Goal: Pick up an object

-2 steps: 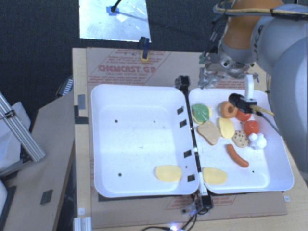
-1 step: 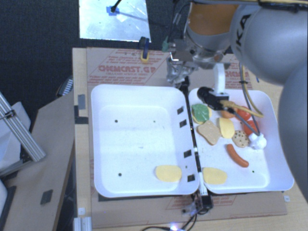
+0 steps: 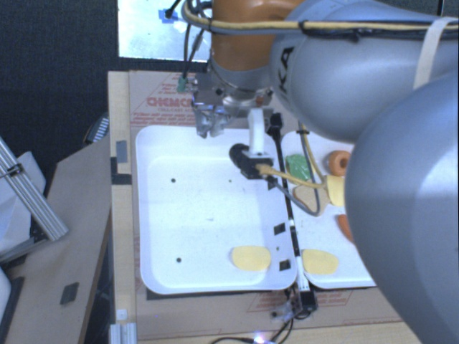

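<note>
Gripper (image 3: 209,124) sits at the far rim of the left bin (image 3: 165,213), can't tell its state, nothing visibly held; one yellow piece (image 3: 250,258) lies near that bin's front edge, and the right bin (image 3: 337,279) holds another yellow piece (image 3: 320,261), a green object (image 3: 298,167) and an orange ring (image 3: 337,163).

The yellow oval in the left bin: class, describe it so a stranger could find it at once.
Find the left white bin. At its near edge, by the divider, lies the yellow oval, flat on the floor. A similar yellow piece lies across the divider in the right bin; ours has the left bin's floor to itself.
</note>
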`<state>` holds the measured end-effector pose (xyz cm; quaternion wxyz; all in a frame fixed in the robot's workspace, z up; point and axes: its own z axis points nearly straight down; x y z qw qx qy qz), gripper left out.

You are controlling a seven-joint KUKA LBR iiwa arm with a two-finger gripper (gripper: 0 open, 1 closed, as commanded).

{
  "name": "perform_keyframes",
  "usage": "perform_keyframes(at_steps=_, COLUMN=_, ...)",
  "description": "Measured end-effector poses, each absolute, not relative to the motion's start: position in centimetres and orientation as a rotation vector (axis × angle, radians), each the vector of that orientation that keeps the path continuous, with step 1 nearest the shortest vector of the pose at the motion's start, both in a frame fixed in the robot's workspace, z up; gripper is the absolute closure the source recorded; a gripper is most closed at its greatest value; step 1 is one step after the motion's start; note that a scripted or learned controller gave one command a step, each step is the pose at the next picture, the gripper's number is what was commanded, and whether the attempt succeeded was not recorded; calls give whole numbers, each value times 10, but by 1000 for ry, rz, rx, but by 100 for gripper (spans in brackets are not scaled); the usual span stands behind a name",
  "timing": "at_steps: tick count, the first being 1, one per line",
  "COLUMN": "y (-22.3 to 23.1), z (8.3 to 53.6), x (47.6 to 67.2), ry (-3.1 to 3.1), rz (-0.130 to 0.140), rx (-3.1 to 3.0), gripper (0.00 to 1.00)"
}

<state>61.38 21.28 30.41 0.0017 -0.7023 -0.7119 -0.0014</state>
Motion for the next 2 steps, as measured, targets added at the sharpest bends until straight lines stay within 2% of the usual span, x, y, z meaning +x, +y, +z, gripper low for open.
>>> perform_keyframes(at_steps=1, y=234, z=323, x=652, ry=-2232, rz=-9, rx=-2215, gripper=100)
perform_keyframes(at_steps=2, y=168, z=183, x=656, ry=-2213, rz=18, rx=-2224, gripper=100)
